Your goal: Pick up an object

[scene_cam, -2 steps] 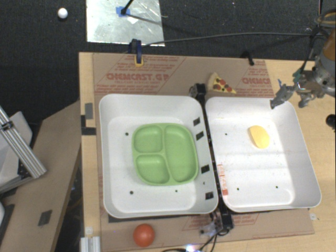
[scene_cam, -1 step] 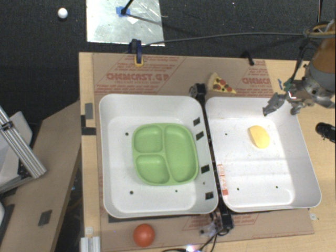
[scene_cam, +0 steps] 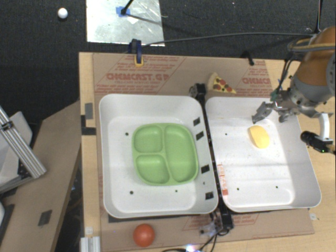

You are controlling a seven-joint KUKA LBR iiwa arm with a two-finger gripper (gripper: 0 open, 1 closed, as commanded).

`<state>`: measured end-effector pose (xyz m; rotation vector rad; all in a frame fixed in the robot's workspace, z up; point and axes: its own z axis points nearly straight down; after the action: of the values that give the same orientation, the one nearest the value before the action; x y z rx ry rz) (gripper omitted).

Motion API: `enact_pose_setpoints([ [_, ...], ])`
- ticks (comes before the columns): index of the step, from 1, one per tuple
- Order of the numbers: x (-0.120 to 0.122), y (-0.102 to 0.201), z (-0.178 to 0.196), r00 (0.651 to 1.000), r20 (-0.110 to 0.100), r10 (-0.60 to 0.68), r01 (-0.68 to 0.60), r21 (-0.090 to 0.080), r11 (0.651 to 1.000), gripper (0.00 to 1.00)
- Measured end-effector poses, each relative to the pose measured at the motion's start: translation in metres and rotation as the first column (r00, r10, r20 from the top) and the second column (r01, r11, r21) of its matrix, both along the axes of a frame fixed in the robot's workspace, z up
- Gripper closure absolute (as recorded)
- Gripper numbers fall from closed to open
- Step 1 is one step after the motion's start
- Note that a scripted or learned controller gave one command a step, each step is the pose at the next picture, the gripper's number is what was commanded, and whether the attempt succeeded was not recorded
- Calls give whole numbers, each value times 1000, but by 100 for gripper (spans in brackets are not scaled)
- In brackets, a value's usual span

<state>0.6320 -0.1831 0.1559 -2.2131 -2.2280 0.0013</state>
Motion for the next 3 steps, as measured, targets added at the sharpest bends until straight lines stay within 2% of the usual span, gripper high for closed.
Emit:
enact_pose_setpoints([
  [1, -8, 3, -58, 1000, 0, -4, 4, 0, 1000, 0],
  [2, -6, 3, -43, 1000, 8, -3, 3, -2, 1000, 100],
  [3, 0, -4, 20, 1000, 10, -3, 3, -3, 1000, 100],
])
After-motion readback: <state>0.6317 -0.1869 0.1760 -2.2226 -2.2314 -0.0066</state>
